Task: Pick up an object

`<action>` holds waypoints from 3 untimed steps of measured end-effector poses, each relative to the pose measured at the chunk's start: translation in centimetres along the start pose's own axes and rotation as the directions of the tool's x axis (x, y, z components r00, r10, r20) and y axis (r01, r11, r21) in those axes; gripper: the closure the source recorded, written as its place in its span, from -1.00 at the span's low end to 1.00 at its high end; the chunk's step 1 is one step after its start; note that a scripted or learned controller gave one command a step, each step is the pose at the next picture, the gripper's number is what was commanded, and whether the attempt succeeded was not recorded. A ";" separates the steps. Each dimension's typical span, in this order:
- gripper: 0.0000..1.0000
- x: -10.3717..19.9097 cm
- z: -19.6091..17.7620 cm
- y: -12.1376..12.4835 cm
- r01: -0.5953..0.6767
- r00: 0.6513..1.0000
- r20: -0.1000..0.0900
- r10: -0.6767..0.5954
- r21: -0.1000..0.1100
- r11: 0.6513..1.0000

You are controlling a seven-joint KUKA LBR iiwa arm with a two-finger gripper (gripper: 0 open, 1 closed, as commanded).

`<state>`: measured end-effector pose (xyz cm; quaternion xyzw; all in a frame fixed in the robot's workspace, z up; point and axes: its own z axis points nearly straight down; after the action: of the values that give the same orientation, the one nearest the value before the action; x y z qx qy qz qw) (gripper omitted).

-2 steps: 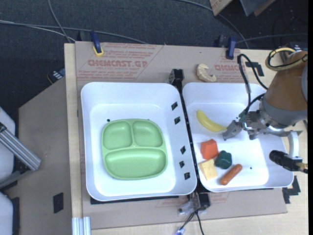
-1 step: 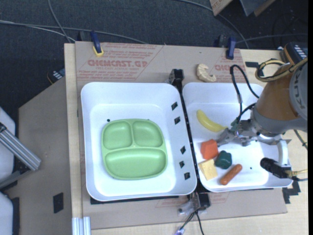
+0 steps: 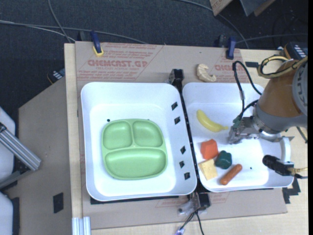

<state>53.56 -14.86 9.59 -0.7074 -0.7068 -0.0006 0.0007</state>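
The right bin (image 3: 254, 89) holds a yellow banana (image 3: 210, 122), an orange-red block (image 3: 209, 149), a dark teal lump (image 3: 224, 159), a pale yellow wedge (image 3: 208, 170) and a brown-orange sausage (image 3: 231, 174). My gripper (image 3: 236, 132) hangs in the middle of this bin, just right of the banana's end and above the teal lump. Nothing shows between its fingers.
The left bin (image 3: 93, 102) holds a green divided plate (image 3: 134, 148). A beige object (image 3: 206, 72) lies on the bench behind the right bin. Blue clamps (image 3: 97, 46) pin the cardboard at the back.
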 end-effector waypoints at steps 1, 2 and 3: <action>1.00 -0.9 -4.8 0.3 0.000 1.000 0.003 0.000 -0.005 1.000; 1.00 -1.2 -10.9 1.2 0.002 1.000 0.004 -0.002 -0.007 1.000; 1.00 -1.2 -16.3 1.3 0.002 1.000 0.004 -0.002 -0.006 1.000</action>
<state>54.84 -16.07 25.89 -0.7066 -0.7076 -0.0015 -0.0027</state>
